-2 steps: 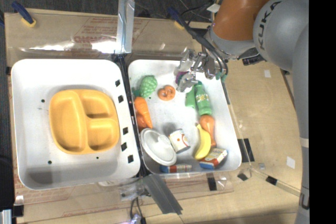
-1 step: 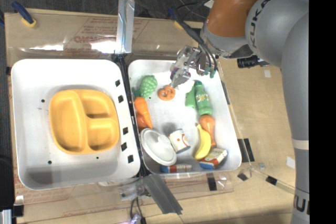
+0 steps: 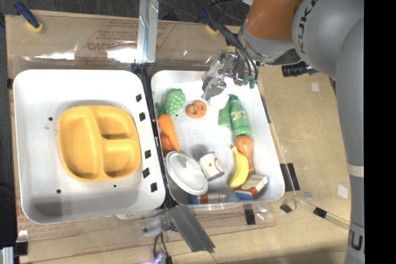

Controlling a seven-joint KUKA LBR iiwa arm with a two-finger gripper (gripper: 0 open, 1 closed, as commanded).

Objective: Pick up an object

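Nothing picked yet.
My tool (image 3: 213, 85) hangs above the pretzel (image 3: 197, 109) in the right bin (image 3: 271, 151); whether it is parted I cannot tell, and nothing is visibly held.

two bins (image 3: 28, 89), one tray (image 3: 99, 142)

Right bin (image 3: 267, 127): open floor in centre, between carrot (image 3: 167, 132) at left wall and green bottle (image 3: 237, 115) at right. Front edge crowded: metal bowl (image 3: 185, 174), small carton (image 3: 211, 166), banana (image 3: 239, 168) packed close. Gripper (image 3: 218, 78) over back edge, near pretzel (image 3: 196, 109). Left bin (image 3: 31, 133): yellow tray (image 3: 99, 141) fills middle; bare margin around.
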